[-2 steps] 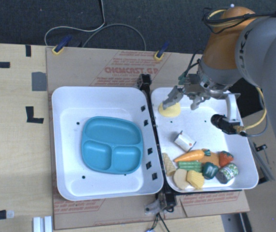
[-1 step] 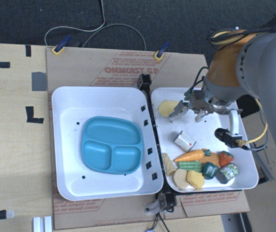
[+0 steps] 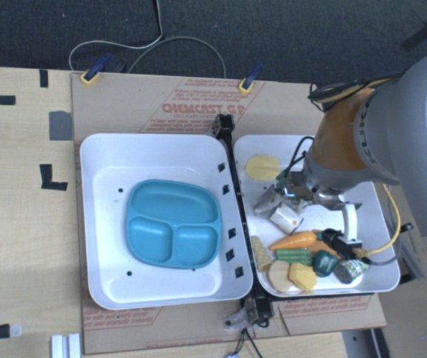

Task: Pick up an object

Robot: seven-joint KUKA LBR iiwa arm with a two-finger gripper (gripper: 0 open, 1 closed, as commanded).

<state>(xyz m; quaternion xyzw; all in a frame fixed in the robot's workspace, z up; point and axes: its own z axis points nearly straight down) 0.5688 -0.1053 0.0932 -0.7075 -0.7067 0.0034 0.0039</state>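
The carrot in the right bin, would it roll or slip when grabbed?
Probably. The carrot is tapered and rounded, so it may roll or swivel if pinched off-centre. It looks like smooth toy plastic, likely light and stiff, perhaps slippery. It lies against other toy food, which could hinder rolling.

A blue plate [image 3: 172, 223] with three sections lay in the left white bin [image 3: 101, 171]. Both bins sat on a brown cardboard sheet [image 3: 154, 103] on the wooden surface [image 3: 19, 222]. Two clips, one yellow [image 3: 92, 74] and one blue [image 3: 249, 78], held the sheet's far edge.
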